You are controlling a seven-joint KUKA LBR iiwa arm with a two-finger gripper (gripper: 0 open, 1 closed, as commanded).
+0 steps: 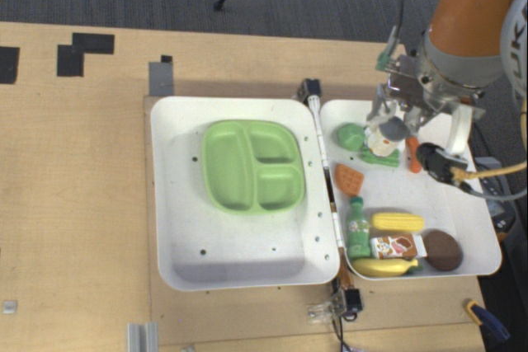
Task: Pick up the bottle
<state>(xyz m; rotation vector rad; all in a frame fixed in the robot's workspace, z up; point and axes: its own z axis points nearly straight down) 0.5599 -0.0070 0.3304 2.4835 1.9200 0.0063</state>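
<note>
Bottle lies untouched at the right bin's left wall, beside the corn. Pincer hovers well apart at the far end; its opening can't be told. Grasp not started.

One fixed overhead camera looks down slantwise on both bins.

You see the scene in even, soft light that seems to come from above, bright enough to read colours well. The two white bins are close to overexposed, and the left one shows only a faint grey shadow along its lower inside wall. The wooden bench has no strong glare. The picture is a little soft and grainy; the arm at the upper right looks slightly blurred.
</note>
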